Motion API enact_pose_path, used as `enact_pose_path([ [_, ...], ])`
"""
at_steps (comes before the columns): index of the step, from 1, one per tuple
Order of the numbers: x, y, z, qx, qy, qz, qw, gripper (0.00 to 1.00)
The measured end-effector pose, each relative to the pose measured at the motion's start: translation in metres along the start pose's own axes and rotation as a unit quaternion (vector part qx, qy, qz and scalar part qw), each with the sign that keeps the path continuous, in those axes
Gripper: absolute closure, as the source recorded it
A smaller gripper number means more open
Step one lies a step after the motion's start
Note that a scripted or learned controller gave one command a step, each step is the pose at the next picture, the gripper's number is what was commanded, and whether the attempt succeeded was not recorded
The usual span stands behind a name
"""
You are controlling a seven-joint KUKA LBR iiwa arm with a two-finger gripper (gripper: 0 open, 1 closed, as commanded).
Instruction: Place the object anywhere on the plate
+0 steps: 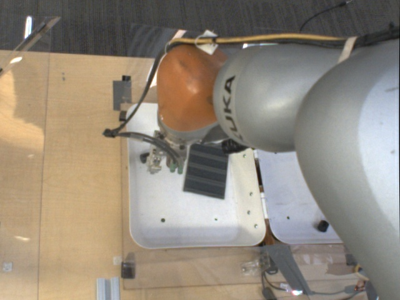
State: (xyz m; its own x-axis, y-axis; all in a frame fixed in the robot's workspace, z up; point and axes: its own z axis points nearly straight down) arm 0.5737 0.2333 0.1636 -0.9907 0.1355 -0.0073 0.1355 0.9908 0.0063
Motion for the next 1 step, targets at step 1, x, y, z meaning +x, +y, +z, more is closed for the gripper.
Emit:
enact_pose_path([
  [1, 0.0754, -0.0158, 0.0671, -0.001, -0.001, -0.018, 0.9998, 1.00],
])
